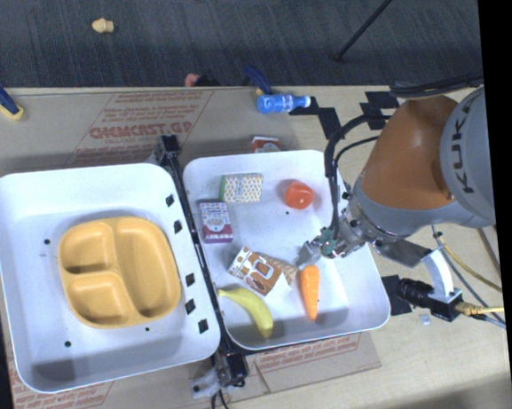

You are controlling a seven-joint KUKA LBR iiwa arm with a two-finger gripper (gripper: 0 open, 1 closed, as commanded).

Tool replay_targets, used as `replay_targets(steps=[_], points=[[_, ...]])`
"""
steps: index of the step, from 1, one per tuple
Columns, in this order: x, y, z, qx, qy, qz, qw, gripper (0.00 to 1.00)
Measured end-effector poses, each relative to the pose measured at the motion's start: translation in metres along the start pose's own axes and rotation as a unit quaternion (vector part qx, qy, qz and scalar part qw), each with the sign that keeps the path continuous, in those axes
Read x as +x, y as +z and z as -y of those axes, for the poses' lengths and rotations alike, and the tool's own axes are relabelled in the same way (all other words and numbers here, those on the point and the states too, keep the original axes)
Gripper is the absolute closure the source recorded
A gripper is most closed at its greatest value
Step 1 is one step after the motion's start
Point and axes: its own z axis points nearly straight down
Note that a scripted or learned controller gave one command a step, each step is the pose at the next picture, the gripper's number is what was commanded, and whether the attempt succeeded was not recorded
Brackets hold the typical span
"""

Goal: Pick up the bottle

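A small blue bottle (276,104) lies on its side on the cardboard behind the right bin (354,311), outside its far rim. My gripper (319,249) hangs low over the right bin's right half. It sits just above the top end of an orange carrot (310,291) and far from the bottle. I see nothing held in it. The grey and orange arm covers the bin's right rim.
The right bin also holds a green-white box (241,187), a red tomato (297,194), a red packet (215,220), a brown-white snack pack (260,272) and a banana (250,308). A yellow compartment plate (119,269) lies in the left bin (28,353).
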Motion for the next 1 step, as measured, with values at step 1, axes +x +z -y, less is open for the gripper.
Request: replay_targets(steps=[1], points=[[0.0328, 0.023, -0.0105, 0.001, -0.171, -0.001, 0.9852, 1.0]])
